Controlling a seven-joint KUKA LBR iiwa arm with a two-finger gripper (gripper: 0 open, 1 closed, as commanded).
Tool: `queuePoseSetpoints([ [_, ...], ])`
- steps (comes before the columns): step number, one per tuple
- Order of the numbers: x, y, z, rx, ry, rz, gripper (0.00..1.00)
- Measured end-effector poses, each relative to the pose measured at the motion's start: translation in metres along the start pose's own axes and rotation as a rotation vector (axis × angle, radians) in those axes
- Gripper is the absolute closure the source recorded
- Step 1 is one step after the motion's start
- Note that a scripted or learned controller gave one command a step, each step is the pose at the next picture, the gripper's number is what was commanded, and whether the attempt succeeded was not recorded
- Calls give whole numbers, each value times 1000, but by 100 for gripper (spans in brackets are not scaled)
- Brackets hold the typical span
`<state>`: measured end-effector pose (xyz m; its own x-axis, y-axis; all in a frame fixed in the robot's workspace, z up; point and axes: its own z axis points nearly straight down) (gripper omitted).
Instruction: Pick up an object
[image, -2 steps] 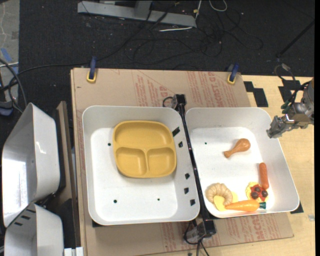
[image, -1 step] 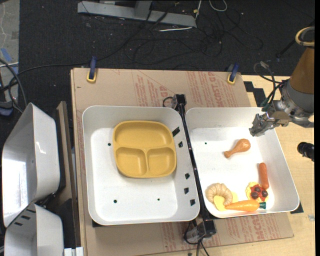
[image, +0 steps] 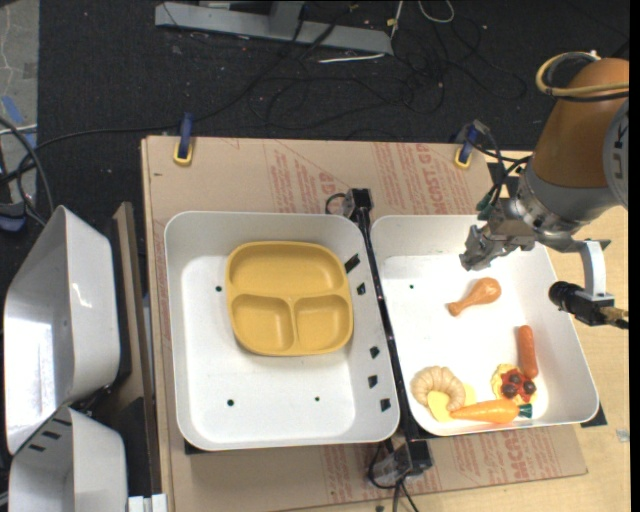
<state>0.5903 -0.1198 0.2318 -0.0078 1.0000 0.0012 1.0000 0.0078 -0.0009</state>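
The right bin (image: 420, 240) holds a toy chicken drumstick (image: 474, 296) near its middle, a red sausage (image: 527, 350) to the right, and a croissant (image: 438, 383), a carrot (image: 486, 409) and a small fruit piece (image: 516, 384) along the front. My gripper (image: 481, 249) hangs over the bin's back right part, just behind the drumstick and apart from it. No object shows between its fingers.
The left bin (image: 190, 330) holds a yellow three-compartment plate (image: 290, 298). A black divider with clips (image: 372, 300) runs between the bins. Cables lie on the dark floor behind the bench, and white containers (image: 55, 310) stand at the left.
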Motion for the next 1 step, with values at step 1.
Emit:
queuePoseSetpoints([
  [1, 57, 14, -7, -2, -1, 1, 100],
])
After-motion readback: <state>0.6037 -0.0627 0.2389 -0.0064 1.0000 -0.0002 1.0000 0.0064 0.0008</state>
